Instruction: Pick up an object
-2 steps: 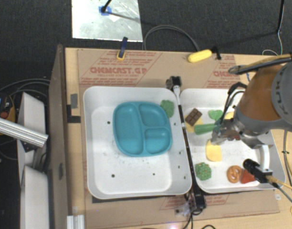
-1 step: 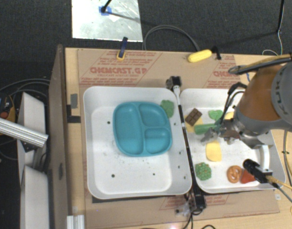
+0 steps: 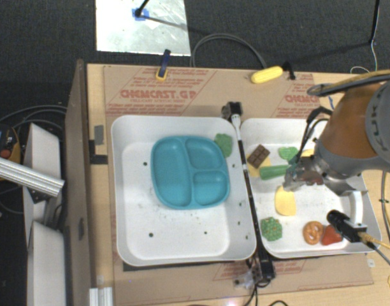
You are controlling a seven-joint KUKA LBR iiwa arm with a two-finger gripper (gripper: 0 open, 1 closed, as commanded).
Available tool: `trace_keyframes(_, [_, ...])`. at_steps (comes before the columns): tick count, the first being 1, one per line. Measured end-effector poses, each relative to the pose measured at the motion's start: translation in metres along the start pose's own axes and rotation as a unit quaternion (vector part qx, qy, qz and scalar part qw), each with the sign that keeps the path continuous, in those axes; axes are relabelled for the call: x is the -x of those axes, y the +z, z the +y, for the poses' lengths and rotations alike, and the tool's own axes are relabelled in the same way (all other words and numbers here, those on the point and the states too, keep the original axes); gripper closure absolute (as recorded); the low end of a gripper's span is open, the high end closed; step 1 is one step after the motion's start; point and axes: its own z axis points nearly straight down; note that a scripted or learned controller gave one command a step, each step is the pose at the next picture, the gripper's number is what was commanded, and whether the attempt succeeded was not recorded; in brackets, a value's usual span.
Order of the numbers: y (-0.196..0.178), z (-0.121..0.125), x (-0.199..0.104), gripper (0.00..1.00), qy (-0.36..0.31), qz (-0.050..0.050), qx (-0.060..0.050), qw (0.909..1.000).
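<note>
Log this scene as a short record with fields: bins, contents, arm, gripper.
left bin: blue divided plate, green toy at its upper right corner
right bin: brown block, green pieces, yellow piece, green broccoli-like toy, orange pretzel-like toy, red toy
arm: reaches in from the right, over the right bin
gripper: low over the right bin, just above the yellow piece; grasp cannot be judged
</note>
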Motion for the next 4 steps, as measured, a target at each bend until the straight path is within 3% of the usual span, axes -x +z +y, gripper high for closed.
trace_keyframes(1, [0.000,0.000,0.000,0.00,0.000,0.000,0.000,1.0000])
trace_keyframes(2, [-0.010,0.001,0.000,1.00,-0.001,0.000,0.001,1.0000])
trace_keyframes(3, [-0.010,0.001,0.000,0.00,-0.001,0.000,0.001,1.0000])
trace_keyframes(4, [-0.021,0.002,-0.001,1.00,-0.003,0.001,0.002,1.0000])
